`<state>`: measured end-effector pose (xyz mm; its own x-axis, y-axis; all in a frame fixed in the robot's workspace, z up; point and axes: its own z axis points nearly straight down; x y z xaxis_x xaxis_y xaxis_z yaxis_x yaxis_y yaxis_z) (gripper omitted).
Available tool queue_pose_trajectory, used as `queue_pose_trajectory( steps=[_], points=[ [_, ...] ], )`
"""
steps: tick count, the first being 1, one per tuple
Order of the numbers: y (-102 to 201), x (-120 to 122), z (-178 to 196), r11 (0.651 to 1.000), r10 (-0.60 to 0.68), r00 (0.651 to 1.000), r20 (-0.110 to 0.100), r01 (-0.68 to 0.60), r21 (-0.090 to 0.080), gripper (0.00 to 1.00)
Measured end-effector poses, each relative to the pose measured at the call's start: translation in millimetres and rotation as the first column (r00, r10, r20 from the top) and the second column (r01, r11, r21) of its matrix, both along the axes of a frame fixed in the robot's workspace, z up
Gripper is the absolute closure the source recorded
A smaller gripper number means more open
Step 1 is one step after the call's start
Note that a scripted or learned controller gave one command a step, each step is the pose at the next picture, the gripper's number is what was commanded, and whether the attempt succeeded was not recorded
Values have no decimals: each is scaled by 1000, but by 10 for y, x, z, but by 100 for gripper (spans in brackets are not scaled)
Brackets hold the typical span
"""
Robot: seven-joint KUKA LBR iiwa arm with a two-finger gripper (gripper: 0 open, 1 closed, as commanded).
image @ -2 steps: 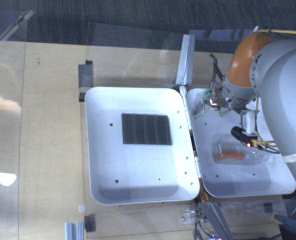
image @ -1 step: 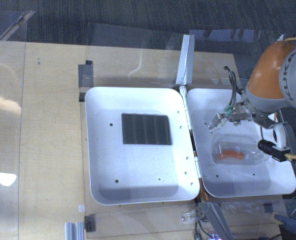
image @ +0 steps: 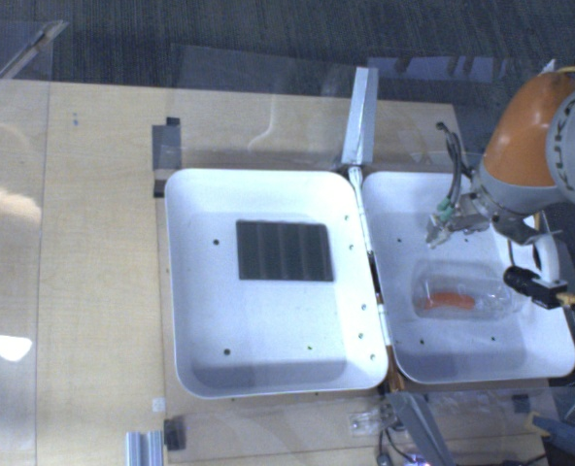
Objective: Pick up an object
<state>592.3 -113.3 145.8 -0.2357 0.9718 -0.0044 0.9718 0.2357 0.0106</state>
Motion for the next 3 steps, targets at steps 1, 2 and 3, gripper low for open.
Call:
queue_pose_trajectory(
  steps=[1,2,3],
  points=[
    [1,0,-1,1000,0,1000,0,0,0,0],
    [61,-570,-540,1000,25,1000,7,-25,0,0],
    [-58,-691,-287,990,138,990,-4,-138,0,0]
  ],
)
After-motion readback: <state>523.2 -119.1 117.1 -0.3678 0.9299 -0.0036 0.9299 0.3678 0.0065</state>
